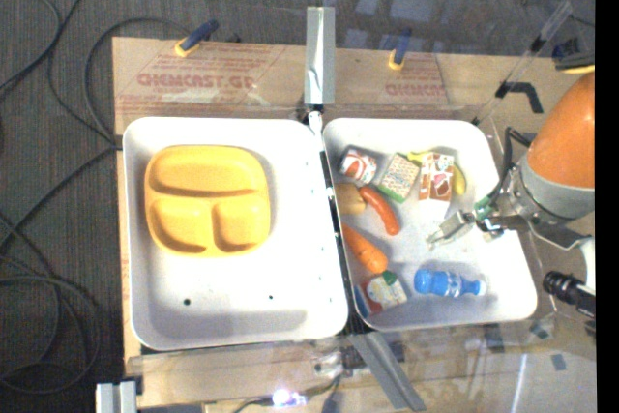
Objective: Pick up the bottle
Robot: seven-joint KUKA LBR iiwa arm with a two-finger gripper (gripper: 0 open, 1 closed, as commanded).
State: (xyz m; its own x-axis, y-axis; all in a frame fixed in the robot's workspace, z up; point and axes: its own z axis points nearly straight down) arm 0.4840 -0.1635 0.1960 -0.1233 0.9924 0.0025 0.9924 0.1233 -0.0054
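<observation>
The blue bottle (449, 283) lies on its side near the front edge of the right bin (503, 309), just right of a small carton (385, 290) and a carrot (368, 250). The gripper (455, 229) hovers above and slightly behind it, fingers spread apart with nothing between them, as far as I can make out. A yellow tray (208, 198) sits in the left bin (232, 314). More toy food crowds the right bin's back half.

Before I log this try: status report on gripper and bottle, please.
Gripper over right bin, holding nothing. Blue bottle lying flat just below it. Small carton left of bottle.
</observation>
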